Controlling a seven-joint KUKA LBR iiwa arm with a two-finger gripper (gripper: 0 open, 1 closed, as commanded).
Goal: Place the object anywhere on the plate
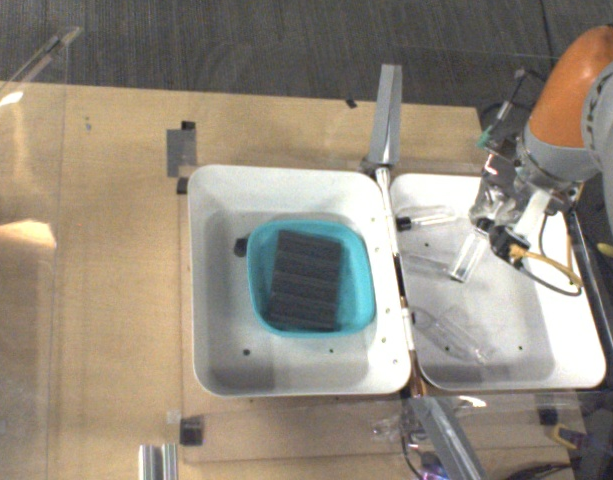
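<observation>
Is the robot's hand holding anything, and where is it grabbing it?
I cannot tell. The gripper hovers over the right bin, with a clear tube-like thing just below it.

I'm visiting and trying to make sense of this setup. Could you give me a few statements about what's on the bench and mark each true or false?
1. A teal plate sits in the left bin. True.
2. A dark ridged block lies on that plate. True.
3. The block is bright red. False: it is dark grey to black.
4. The gripper hangs over the left bin. False: it is over the right bin.
5. The two bins stand far apart. False: they sit side by side, edges meeting.
</observation>
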